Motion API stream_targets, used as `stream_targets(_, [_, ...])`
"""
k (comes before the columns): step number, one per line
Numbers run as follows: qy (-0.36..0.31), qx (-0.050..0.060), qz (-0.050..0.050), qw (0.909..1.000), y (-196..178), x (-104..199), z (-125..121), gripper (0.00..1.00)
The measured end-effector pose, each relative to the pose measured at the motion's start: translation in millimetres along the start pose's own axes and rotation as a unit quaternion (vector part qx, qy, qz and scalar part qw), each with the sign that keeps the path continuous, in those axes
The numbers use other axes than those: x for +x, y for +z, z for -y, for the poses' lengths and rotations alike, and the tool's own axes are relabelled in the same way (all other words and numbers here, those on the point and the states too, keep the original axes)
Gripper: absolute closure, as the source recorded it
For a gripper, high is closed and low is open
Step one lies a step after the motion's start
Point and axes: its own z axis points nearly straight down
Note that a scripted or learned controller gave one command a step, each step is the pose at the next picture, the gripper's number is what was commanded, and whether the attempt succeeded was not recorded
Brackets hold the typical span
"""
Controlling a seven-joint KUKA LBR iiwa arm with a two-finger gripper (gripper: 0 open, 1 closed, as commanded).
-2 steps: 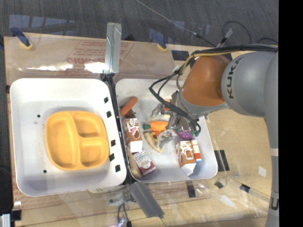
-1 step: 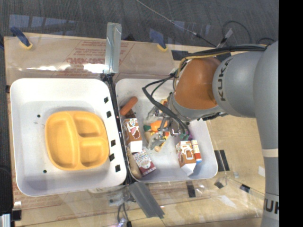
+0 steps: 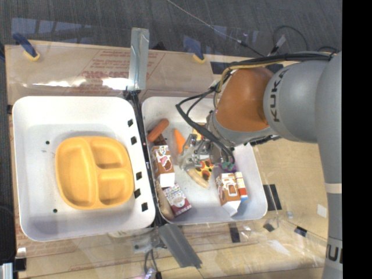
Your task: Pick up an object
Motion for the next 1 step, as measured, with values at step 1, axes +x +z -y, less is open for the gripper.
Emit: stream_targets(1, [-0.001, 0.000, 0.000, 1.0000, 0.3, 0.2, -0.2, 0.00])
